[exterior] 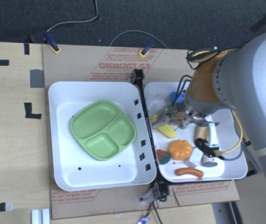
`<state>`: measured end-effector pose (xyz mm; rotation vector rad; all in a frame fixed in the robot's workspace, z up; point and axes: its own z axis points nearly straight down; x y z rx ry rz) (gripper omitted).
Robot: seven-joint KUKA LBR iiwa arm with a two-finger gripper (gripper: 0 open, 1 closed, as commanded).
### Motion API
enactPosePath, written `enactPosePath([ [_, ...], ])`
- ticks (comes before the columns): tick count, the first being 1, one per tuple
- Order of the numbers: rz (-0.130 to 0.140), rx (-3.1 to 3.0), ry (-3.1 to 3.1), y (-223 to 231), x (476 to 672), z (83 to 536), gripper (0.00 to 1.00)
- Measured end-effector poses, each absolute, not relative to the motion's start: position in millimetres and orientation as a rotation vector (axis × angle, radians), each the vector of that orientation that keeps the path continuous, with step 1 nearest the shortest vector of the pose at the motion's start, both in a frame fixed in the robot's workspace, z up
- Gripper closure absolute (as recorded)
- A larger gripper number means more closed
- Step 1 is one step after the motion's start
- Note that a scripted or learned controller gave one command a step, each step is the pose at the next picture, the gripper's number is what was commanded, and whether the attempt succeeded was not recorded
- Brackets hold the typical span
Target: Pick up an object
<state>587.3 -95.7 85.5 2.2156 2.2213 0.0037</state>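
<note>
The right bin (226, 171) holds several toys. A yellow corn cob (167, 131) lies near its left wall. An orange pumpkin (180, 149) sits just below it, with a small red and green piece (163, 157) to its left. A reddish sausage (189, 172) lies along the front rim. A blue object (176, 97) shows at the back, partly hidden by the arm. My gripper (175, 115) is low in this bin, just above and right of the corn cob, amid small clutter. The wrist hides much of it.
The left bin (60, 125) holds a green divided plate (103, 129). The arm's orange band (203, 85) and grey body cover the right bin's back right. Cables (235, 139) loop over that bin's right side. A black divider (144, 125) separates the bins.
</note>
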Motion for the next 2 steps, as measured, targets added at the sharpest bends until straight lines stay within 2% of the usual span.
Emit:
enactPosePath([
  [1,-0.003,2.221,2.224,-100.0,632.3,84.6,0.00],
  [2,0.000,2.218,2.223,-95.6,668.7,84.3,0.00],
])
